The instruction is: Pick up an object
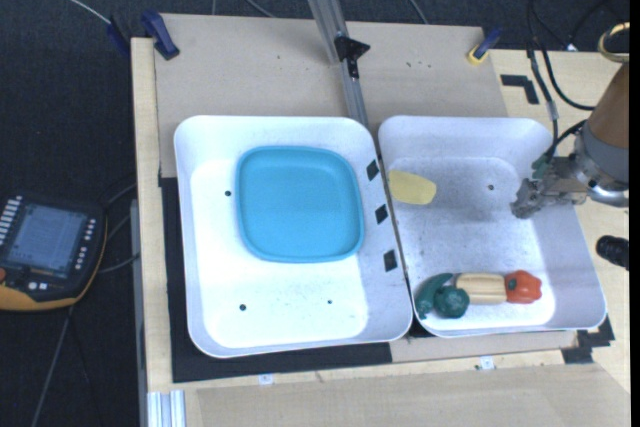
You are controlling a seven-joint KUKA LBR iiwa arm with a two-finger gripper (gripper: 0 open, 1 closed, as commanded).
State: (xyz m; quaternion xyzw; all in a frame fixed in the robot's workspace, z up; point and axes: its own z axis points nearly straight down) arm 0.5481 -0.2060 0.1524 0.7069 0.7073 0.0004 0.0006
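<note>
A pale yellow piece lies in the right bin near its left wall. A toy with a green end, a tan middle and a red end lies along that bin's front edge. My gripper hangs over the right side of the same bin, above bare floor and well apart from both objects. Nothing shows between its fingers.
The left bin holds a blue square plate. A metal pole slants down to the gap between the bins. Clamps sit at the bench's back corners. A handheld pendant lies off the bench at the left.
</note>
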